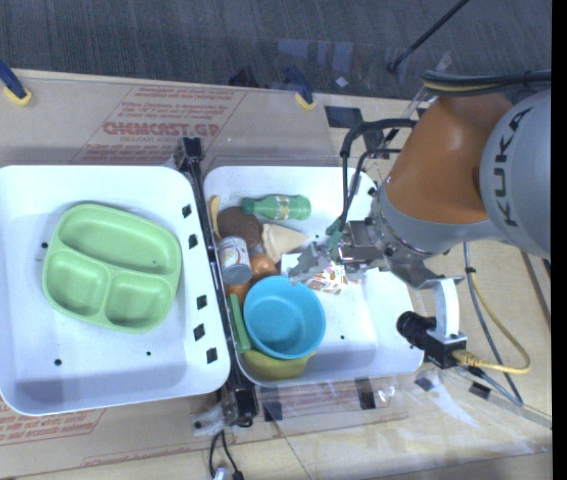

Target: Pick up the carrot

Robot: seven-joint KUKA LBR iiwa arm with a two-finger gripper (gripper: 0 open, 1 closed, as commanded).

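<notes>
The carrot point(263, 265) shows as a small orange piece in the right bin point(363, 340), wedged between a tin can point(233, 260) and the rim of a blue bowl point(284, 316); most of it is hidden. My gripper point(315, 258) hangs low over the middle of that bin, a short way right of the carrot and just above a colourful packet point(330, 280). Nothing can be seen held in it. The arm's grey and orange body point(453, 173) covers the bin's right side.
A green bottle point(277, 207), a brown item point(239, 226) and a beige wedge point(283, 238) lie at the back of the right bin. A yellow-green object point(273, 366) sits under the bowl. The left bin point(23, 368) holds a green divided plate point(113, 266).
</notes>
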